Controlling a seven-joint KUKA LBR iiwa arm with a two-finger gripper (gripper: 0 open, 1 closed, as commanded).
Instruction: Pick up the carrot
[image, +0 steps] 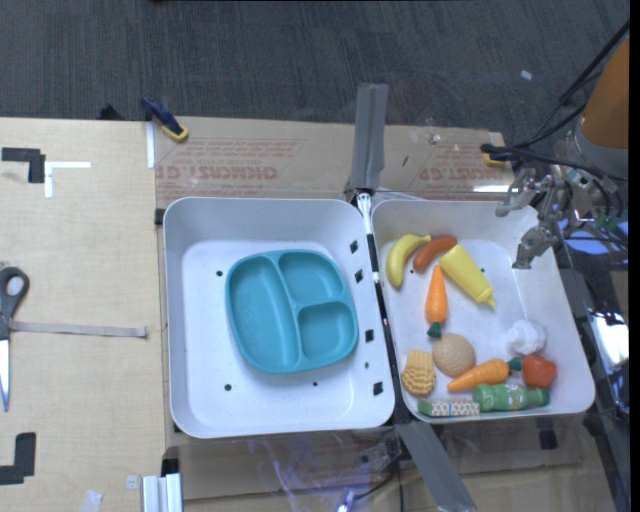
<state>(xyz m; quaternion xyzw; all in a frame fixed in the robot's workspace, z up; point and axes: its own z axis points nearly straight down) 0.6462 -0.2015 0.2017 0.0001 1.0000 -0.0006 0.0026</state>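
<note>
— Where was your arm at that moment?

— It reached in from the right, the orange band just showing at the upper right edge. My end effector (540, 225) hung over the far right corner of the right bin (572, 345), above its rim. Whether its grip was open or closed, I could not tell; cables and metal parts cluttered that spot.

— And the carrot?

— There were two carrots in the right bin. The upright carrot (436, 295) lay near the bin's middle, green end toward the near side, just beside the yellow squeeze bottle (468, 273) and below the banana (401, 256) and a reddish sausage (434, 251). It sat well to the left of my end effector and nearer the camera. The second carrot (480, 375) lay slanted farther toward the near edge, between a round tan bun (453, 353) and a red tomato (538, 371), well apart from my end effector.

— Were you touching either?

— No, I was clear of both.

— Anything else?

— The left bin (190, 330) held a blue divided plate (293, 311), and scissors (8, 310) lay on the worktop (80, 260).
</note>
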